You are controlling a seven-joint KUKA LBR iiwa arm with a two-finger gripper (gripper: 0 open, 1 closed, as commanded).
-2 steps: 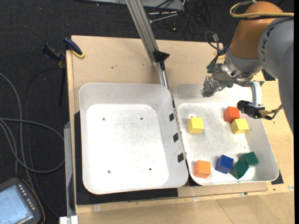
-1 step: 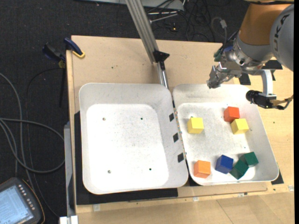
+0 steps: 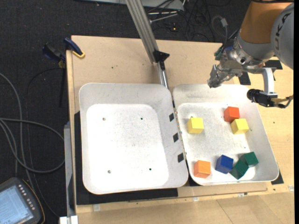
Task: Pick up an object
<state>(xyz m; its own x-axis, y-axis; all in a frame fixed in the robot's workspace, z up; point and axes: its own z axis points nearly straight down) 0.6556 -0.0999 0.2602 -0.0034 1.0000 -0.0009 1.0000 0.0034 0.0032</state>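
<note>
gripper (image 3: pixel 214 81) upper right, above right bin (image 3: pixel 205 93) rim | claw state: cannot tell, nothing seen held | blocks (image 3: pixel 195 125) loose in bin, awaiting pick

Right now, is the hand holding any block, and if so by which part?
Nothing is held. The hand sits above the right bin's far rim, with no block between its fingertips; the blocks lie in the bin.
</note>
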